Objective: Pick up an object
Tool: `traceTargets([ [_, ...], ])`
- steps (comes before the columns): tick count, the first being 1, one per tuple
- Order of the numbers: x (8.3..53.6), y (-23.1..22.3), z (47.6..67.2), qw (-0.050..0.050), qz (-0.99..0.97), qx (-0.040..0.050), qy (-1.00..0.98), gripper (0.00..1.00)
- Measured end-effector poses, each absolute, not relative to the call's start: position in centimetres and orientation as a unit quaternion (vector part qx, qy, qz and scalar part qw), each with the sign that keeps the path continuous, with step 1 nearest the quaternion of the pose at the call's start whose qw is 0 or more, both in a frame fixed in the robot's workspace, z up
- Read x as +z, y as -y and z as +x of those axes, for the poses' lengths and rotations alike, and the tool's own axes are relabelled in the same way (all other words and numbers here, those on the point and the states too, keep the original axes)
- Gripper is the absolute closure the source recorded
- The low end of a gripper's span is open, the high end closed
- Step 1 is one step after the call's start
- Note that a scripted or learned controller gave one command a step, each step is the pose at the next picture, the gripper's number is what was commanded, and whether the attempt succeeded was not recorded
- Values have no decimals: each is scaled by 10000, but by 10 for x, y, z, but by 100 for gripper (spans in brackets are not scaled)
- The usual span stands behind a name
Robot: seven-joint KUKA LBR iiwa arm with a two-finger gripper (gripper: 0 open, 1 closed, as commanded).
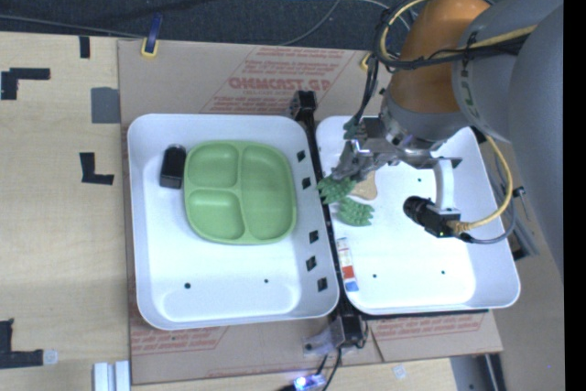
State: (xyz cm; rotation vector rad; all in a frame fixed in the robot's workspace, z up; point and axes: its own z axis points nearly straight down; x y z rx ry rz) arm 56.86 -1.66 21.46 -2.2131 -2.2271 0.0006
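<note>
Green and leafy-looking, the small soft plastic toy (346, 200) lies in the right white bin (476, 288), close against that bin's left wall, with a pale tan rounded object (367, 189) touching its upper right side. The grey two-finger gripper (352, 162) hangs just above and slightly to the right of the toy's upper end, its tips pointing down toward the spot where green and tan meet. Whether the fingers are spread or closed cannot be made out, so no grasp can be claimed. The toy's long axis seems to run from upper left to lower right, away from the wall, with its lower clump sitting apart from the gripper tips. My judgement is that the coming move turns on this small offset: the toy lies down and a little left of the tips, hard by the wall, leaving little room on that side. In the left white bin (156, 288) rest a light green divided plate (240, 192) and a small black block (172, 167), well apart from the arm.
</note>
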Motion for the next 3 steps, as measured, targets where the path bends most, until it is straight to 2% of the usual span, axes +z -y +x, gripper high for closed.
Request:
traceTargets([
  [1,221,-42,592,8,-7045,-6,7097,100],
  [2,211,-90,605,7,-7051,5,7091,100],
  [3,211,-87,605,4,-7061,11,7081,0],
])
